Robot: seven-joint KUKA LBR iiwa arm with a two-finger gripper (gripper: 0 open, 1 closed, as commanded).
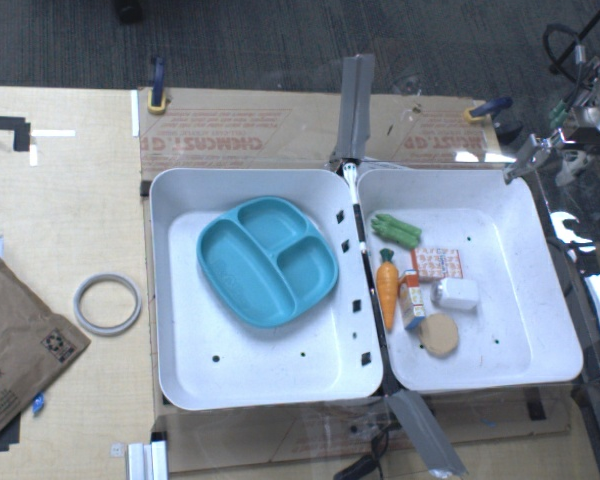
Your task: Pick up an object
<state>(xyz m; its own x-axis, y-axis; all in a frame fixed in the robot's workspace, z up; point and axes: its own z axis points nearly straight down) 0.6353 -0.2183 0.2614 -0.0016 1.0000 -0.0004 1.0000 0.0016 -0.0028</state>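
- On the bench, seen from above, two white bins sit side by side and touch along the middle; the left bin (165, 298) holds one thing, a blue plate (268, 260) with three compartments, lying flat near its centre.
- We see nothing in any of the plate's compartments.
- The right bin (520, 298) holds the small things there are to pick up, all bunched in its left half, close to the wall between the bins.
- A green toy vegetable (395, 230) lies nearest the back, with an orange carrot (387, 286) just in front of it, its green top pointing to the rear.
- Beside the carrot lies a small carton (411, 303); a red-patterned card (437, 262) rests flat just behind it.
- A white block (458, 294) sits to the right of the carton, and a tan disc (440, 335) lies nearest the front, touching the carton's end.
- At the upper right, past the right bin's far corner, the gripper (555, 143) stands among cables, well apart from all these things; we cannot tell whether it is wide or narrow, and we see nothing held in it.
- Left of the bins, a roll of tape (107, 302) and a brown cardboard box (20, 353) lie on the wooden tabletop (70, 218).
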